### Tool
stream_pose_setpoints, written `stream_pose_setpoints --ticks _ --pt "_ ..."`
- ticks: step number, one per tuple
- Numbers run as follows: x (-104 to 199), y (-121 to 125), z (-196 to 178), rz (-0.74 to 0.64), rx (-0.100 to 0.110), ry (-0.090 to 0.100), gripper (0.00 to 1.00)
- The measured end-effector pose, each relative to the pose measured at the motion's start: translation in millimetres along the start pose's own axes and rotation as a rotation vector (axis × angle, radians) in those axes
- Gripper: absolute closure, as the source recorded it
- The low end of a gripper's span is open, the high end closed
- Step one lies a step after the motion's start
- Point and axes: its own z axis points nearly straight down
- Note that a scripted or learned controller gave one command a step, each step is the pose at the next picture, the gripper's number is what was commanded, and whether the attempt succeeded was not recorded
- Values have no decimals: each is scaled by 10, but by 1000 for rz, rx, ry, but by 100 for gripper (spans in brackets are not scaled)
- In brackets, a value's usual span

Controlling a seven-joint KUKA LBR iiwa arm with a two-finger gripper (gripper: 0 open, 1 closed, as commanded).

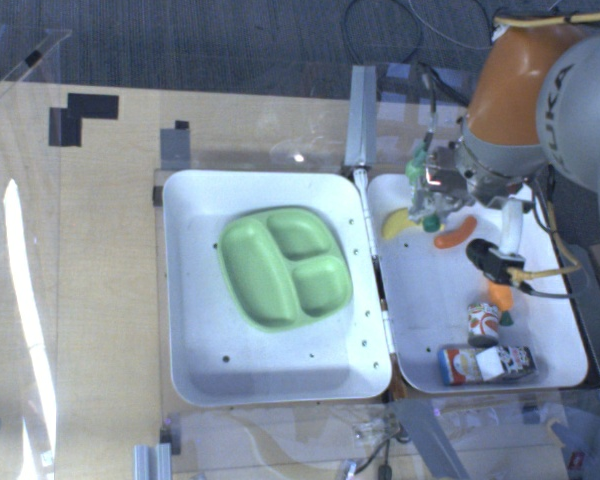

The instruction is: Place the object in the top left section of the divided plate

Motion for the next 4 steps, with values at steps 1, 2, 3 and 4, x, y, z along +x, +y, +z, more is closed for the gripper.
stream_pose_setpoints --ticks 1,2,3,4 --pt "821 -279 229 -162 2 2 100" --pt "815 -277 227 -161 1 3 0" --pt "486 -135 119 -186 0 2 0" --pt "-69 -502 -523 -272 -4 1 0"
